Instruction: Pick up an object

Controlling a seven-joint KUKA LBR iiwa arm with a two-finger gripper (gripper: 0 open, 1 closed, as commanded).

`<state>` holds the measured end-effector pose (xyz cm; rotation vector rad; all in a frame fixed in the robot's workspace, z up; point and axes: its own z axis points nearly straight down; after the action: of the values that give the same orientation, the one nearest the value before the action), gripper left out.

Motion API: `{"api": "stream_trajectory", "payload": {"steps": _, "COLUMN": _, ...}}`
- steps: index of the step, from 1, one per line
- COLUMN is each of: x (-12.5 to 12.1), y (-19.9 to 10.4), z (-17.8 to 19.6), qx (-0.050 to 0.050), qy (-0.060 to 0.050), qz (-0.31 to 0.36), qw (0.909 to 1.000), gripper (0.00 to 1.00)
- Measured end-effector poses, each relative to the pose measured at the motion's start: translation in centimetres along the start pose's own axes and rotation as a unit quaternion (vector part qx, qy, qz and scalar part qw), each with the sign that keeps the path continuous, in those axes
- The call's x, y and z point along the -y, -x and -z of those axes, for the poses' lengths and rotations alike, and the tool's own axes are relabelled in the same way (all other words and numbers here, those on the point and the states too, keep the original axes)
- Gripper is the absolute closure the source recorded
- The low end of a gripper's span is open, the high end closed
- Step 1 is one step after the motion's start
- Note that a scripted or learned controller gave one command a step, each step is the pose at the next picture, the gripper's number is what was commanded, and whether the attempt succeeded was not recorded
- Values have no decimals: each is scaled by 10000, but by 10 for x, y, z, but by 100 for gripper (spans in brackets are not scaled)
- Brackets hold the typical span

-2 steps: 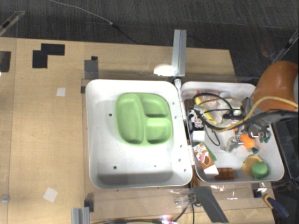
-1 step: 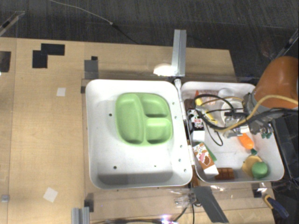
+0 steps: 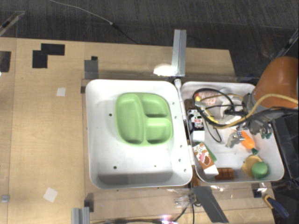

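Over right bin (image 3: 279,171), gripper (image 3: 236,139) hangs low near carrot (image 3: 247,141); can't tell finger state under cables. Green ball (image 3: 259,170) sits clear in the near corner: centre over one item, descend straight, avoid snack box (image 3: 204,155).

Sitting side by side on the bench (image 3: 42,139): left bin (image 3: 100,167) and right bin (image 3: 275,171), rims touching. Lying in the middle of the left bin: a divided tray (image 3: 142,118). Lying along the right bin's near edge, left to right: a small carton (image 3: 204,155), a flat bar (image 3: 226,173), a round fruit (image 3: 259,170). Reaching in over the right bin's far right: the arm (image 3: 278,80), cables (image 3: 219,118) trailing leftward.
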<state>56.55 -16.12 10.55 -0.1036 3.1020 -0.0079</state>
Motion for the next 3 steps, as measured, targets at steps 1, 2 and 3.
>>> {"api": "stream_trajectory", "payload": {"steps": 1, "x": 42, "y": -41, "z": -14, "qx": -101, "qy": 2, "qz": -631, "qw": 9980, "gripper": 0}}
{"api": "stream_trajectory", "payload": {"steps": 2, "x": 42, "y": -34, "z": 1, "qx": 1, "qy": -27, "qz": -601, "qw": 9982, "gripper": 100}}
{"api": "stream_trajectory", "payload": {"steps": 3, "x": 44, "y": 55, "z": 90, "qx": -102, "qy": -4, "qz": -1377, "qw": 9904, "gripper": 100}}
